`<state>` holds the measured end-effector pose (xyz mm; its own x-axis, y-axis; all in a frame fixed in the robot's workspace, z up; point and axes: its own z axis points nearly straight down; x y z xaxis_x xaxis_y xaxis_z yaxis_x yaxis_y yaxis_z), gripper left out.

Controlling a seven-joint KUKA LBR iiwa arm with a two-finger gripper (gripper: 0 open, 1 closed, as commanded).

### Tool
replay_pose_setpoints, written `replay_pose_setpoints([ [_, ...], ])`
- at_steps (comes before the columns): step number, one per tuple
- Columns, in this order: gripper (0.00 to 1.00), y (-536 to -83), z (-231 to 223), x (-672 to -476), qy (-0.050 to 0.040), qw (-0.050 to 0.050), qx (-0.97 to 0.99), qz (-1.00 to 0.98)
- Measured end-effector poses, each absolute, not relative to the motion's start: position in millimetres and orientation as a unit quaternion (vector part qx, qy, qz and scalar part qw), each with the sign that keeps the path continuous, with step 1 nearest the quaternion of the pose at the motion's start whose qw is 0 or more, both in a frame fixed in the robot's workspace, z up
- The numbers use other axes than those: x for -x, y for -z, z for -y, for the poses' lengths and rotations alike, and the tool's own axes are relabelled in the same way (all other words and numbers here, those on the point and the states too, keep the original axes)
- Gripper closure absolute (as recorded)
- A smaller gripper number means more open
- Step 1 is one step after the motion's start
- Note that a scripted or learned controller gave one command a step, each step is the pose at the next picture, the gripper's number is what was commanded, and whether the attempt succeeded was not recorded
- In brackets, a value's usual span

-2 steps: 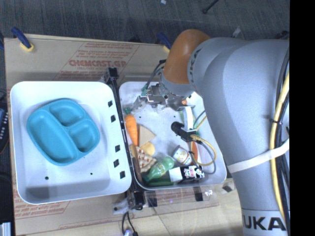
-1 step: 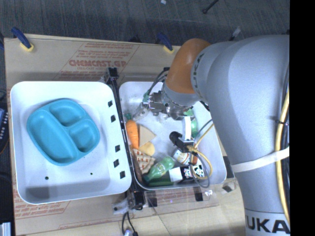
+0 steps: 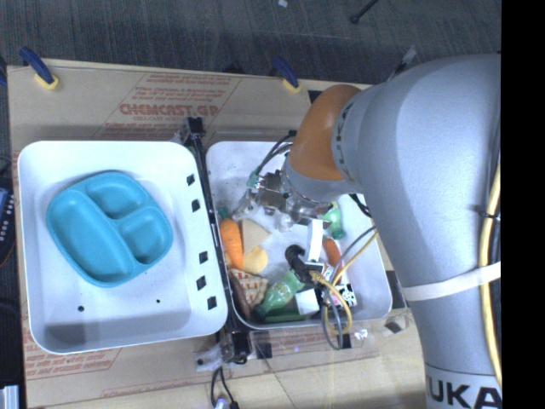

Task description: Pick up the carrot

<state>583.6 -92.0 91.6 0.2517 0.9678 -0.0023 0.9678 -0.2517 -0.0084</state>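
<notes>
The gripper (image 3: 266, 201) hangs just beside the long orange carrot (image 3: 231, 241) lying against the right white bin's (image 3: 238, 162) wall, likely lining up a grab. I cannot tell its opening.

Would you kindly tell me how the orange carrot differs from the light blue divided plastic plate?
The orange carrot is slim and far smaller than the broad, light blue divided plate. The carrot lies crowded among small items in the view's right white bin; the plate lies alone in the left white bin. The carrot sits beside the grey arm; the plate lies well away from it. Both lie flat in bins.
</notes>
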Motion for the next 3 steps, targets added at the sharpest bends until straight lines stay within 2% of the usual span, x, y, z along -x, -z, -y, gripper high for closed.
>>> replay_pose_setpoints([
  [1, 0.0, -92, 90, -527.2, -0.0014, 0.001, 0.766, 0.643],
  [2, 1.0, -102, 90, -527.8, -0.0033, 0.002, 0.762, 0.648],
  [3, 1.0, -94, 93, -482.9, 0.0018, 0.001, 0.683, 0.73],
])
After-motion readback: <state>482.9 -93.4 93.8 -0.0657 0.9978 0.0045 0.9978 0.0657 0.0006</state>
